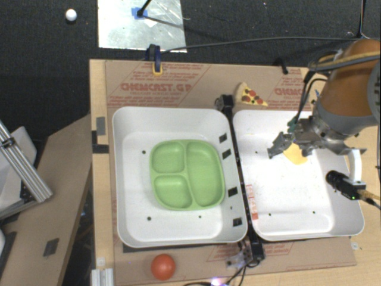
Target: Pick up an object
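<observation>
Tool [288,146] low in right bin [297,219] beside yellow piece [294,154]; grip unclear; next, close and lift

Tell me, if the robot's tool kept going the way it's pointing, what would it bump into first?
Probably the yellow flat piece lying on the floor of the right white bin. The tool points down right beside it, though height is hard to judge.

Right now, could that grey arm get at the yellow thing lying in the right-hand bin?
Probably yes. The gripper hangs right beside the yellow object in the right bin, with nothing lying between them. The arm partly hides the object, so how it lies is hard to judge.
</observation>
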You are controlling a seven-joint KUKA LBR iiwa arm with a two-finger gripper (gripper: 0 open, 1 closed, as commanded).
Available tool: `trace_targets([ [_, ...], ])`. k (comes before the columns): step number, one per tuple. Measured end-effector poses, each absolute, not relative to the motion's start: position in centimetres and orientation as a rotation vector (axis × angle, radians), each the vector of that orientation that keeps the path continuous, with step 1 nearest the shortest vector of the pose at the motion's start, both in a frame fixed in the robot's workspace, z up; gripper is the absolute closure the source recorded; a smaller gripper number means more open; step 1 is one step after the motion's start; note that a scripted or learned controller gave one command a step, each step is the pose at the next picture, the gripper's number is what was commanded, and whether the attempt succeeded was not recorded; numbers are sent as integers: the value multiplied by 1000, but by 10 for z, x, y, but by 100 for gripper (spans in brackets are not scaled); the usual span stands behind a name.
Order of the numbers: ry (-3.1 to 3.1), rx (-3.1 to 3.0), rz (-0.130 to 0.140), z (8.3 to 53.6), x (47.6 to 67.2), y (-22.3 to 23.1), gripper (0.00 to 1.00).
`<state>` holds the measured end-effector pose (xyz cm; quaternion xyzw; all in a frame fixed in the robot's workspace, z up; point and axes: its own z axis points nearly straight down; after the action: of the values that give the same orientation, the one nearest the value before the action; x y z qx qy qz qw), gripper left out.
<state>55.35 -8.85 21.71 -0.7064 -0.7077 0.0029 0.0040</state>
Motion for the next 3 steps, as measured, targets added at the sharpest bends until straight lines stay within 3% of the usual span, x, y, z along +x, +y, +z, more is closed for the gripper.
trace_targets([
  [1,-2226,-2218,-2,222,556,-89,0],
  [3,-2222,-2219,1,117,558,-86,0],
])
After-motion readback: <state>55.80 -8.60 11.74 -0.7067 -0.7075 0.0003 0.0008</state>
